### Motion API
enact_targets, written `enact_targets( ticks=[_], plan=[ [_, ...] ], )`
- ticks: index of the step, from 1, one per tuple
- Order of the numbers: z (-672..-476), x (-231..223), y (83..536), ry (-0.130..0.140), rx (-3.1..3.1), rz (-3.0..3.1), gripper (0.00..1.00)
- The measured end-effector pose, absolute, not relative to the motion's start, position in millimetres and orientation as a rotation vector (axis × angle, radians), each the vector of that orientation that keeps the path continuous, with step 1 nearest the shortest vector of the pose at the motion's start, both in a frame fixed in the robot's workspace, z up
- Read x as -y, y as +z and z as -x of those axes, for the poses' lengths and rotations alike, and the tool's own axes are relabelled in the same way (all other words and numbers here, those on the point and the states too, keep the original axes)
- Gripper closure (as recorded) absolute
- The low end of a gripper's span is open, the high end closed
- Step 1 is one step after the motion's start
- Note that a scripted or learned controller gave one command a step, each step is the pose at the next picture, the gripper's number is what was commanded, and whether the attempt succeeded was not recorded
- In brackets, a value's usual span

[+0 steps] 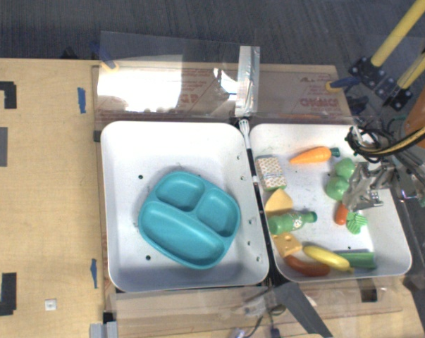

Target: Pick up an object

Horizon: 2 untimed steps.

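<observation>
The left bin [120, 189] holds a teal tray [189, 219] with three compartments, lying at a slant near the bin's middle. The right bin [395, 241] holds a scatter of toy food. An orange carrot [311, 155] lies near its far edge, and a speckled block [270, 172] sits by the wall between the bins. Below that come a yellow wedge [278, 202], a green bottle [292, 221] on its side, and a cheese piece [288, 244]. Along the near edge lie a banana [326, 256], a red sausage [304, 265] touching it, and a green cucumber [361, 259]. Green pieces [339, 177] sit just left of the arm's wrist.

The gripper [358, 204] hangs over the right side of this bin, pointing down. A small carrot [341, 215] with a green top [356, 222] lies right at its tips. Whether the claw is spread or pressed together cannot be made out, nor whether it touches the small carrot.
</observation>
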<state>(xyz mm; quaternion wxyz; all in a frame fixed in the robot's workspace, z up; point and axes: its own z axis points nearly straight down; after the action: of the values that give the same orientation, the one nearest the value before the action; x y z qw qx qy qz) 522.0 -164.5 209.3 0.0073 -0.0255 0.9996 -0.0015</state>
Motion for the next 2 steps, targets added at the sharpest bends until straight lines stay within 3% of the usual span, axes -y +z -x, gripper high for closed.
enact_targets(
  ticks=[1,2],
  plan=[
    [-496.3,148,90,-0.006,-3.120,0.246,1.00],
    [-507.8,128,224,-0.006,-3.122,0.147,1.00]
  ],
)
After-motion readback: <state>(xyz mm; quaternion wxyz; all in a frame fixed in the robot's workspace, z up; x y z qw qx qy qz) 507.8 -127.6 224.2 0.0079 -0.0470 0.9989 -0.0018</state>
